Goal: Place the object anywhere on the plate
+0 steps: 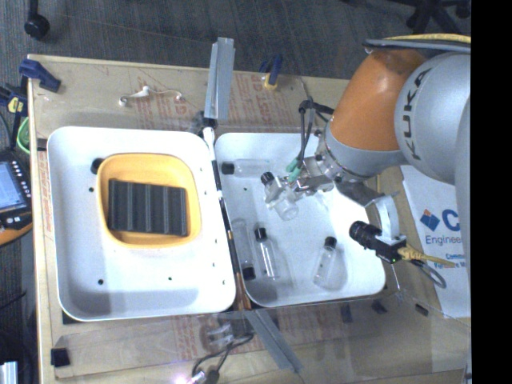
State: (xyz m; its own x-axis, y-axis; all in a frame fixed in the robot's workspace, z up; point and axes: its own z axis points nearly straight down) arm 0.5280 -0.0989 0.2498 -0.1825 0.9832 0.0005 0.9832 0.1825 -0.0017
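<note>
Camera view: clear glass vials (265, 252) beside a rounded yellow plate (149, 206).

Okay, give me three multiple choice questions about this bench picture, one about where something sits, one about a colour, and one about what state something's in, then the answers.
1. Where is the plate?
A. in the left bin
B. in the right bin
C. on the bare bench

2. What colour is the plate's rim?
A. blue
B. yellow
C. green

3. How do the clear bottles lie in the right bin?
A. stacked in one pile
B. standing in a rack
C. scattered apart on its floor

Answers:
1 A, it rests on the floor of the left bin.
2 B, the rim is yellow around a dark ribbed centre.
3 C, one bottle and another lie apart, with the hand above a third.
</note>
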